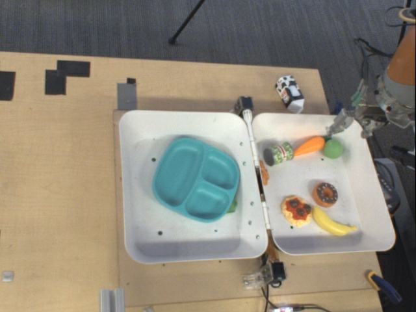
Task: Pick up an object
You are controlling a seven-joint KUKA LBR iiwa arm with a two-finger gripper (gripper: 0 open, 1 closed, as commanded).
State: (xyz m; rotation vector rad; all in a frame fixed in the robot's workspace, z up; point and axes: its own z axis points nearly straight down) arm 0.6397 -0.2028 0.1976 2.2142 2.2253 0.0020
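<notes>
The right bin (374, 194) holds several toy foods. An orange carrot (309, 146) lies at the back with a green ball (333, 149) at its right end and a small labelled can (278, 153) at its left. Toward the front are a chocolate donut (325, 194), a red-and-yellow pizza piece (296, 210) and a yellow banana (333, 223). My gripper (351, 125) hangs over the bin's back right corner, just above and right of the green ball. It is open, with nothing between its fingers.
A teal divided plate (197, 179) lies in the left bin (133, 174), with a bit of green (232, 205) showing under its right edge. A black-and-white carton (290, 93) lies on the bench behind the right bin. A small orange piece (263, 174) sits by the wall between the bins.
</notes>
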